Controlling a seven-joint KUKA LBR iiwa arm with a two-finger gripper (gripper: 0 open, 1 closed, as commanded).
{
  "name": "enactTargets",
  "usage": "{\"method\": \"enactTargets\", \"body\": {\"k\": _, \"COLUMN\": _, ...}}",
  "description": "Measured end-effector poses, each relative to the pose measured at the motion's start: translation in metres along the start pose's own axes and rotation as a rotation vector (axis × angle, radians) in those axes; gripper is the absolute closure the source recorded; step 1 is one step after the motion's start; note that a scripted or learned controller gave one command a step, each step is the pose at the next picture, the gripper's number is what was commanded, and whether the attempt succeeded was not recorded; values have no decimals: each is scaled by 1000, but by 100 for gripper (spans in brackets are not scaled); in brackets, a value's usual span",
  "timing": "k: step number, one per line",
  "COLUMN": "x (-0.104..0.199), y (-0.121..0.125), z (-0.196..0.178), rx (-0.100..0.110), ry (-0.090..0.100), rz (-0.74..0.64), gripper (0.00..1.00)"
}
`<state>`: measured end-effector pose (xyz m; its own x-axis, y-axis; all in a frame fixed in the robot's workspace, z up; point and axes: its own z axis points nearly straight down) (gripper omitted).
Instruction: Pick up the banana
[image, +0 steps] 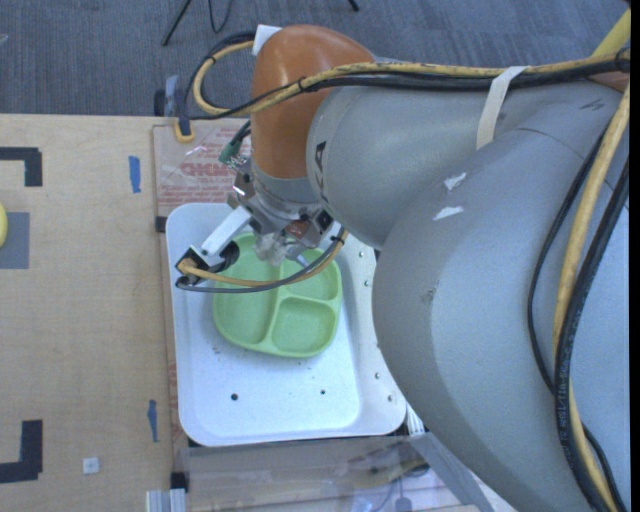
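Jaws low over the far end of a green divided plate (290, 325), hanging from the wrist (272, 205). The view is steep and the wrist hardware crowds them, so I cannot tell whether the jaws are apart or together, and nothing can be made out between them. A white bracket with a black tip (205, 250) juts from the wrist toward the view's left, ending at the plate's left rim. A thin yellow cable (250, 284) loops from that tip across the plate's upper compartments and back up to the wrist on the right. The plate lies in a shallow white bin (270, 410), in its upper half, three compartments showing pale and bare. Above the wrist is the orange band (295, 90), then the grey arm (480, 250), bulking over the whole right side and covering the bin's right edge. Yellow and black cables run along the arm. Behind the bin lies a clear wrapper with red print (195, 170). Left of the bin is the light wooden worktop (80, 330), with blue tape marks (134, 173) and black corner marks (30, 165). A yellow sliver (3, 228) sits at the view's far left edge on the worktop, well apart from the jaws; possibly the banana, too cropped to say.
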<state>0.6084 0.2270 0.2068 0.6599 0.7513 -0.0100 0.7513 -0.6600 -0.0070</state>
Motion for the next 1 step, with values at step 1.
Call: {"method": "enactTargets", "body": {"k": 1, "x": 9, "y": 13, "z": 29, "rx": -2, "ry": 5, "rz": 121, "gripper": 100}}
